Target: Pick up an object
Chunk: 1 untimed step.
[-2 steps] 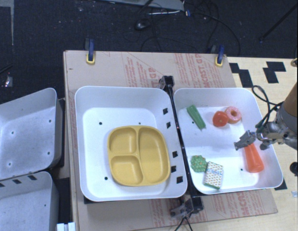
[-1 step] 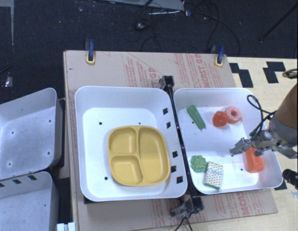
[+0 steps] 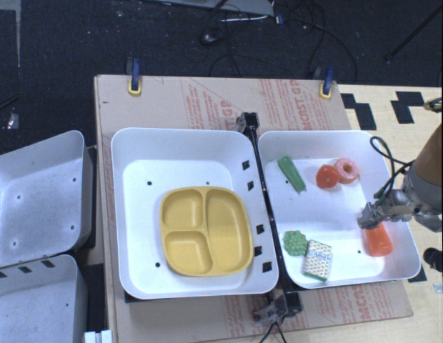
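My gripper (image 3: 371,220) sits low in the right bin (image 3: 350,138), close to its right wall, and I cannot tell from this angle how it is set. It is directly over the top end of the orange carrot-like piece (image 3: 379,241), which lies just inside the bin's right wall near the front corner. Whether metal touches the piece I cannot say; nothing shows as gripped.

My worry is the wall. The orange piece lies so near the rim that a descent could clip the bin's sloped side, or push the piece against it so it slides out sideways instead of seating. A tilted, rounded piece also looks likely to squirt free under a squeeze.

Outward, there is bare white floor to the left of the gripper, so I would retreat that way. Farther back lie the red tomato (image 3: 326,176) and the pink ring (image 3: 346,169), touching each other, and the green strip (image 3: 291,174) beyond them. At the front sit the green bumpy piece (image 3: 295,243) and the patterned box (image 3: 318,259), side by side, well apart from the gripper. The left bin (image 3: 136,145) holds the yellow divided plate (image 3: 206,230), across the divider.
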Motion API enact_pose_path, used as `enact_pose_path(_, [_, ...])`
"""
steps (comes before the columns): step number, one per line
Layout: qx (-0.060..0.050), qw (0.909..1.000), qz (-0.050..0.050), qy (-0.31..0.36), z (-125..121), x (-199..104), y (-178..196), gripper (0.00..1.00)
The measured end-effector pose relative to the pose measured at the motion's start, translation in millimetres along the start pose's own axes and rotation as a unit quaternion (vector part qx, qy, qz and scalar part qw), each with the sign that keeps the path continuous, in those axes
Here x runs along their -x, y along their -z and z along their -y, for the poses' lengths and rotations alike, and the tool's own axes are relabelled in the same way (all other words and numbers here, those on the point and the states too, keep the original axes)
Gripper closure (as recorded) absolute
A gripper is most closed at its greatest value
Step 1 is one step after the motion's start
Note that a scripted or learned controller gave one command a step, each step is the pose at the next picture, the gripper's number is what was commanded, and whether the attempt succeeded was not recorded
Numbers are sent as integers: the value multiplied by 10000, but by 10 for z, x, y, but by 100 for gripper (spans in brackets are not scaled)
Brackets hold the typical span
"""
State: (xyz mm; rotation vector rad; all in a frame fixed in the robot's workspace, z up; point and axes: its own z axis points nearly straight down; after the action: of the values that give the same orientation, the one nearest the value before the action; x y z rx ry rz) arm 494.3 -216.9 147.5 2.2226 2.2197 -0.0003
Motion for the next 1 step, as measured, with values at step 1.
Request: enact_pose_path(1, [24, 10000, 8, 27, -9, -104, 519, 100])
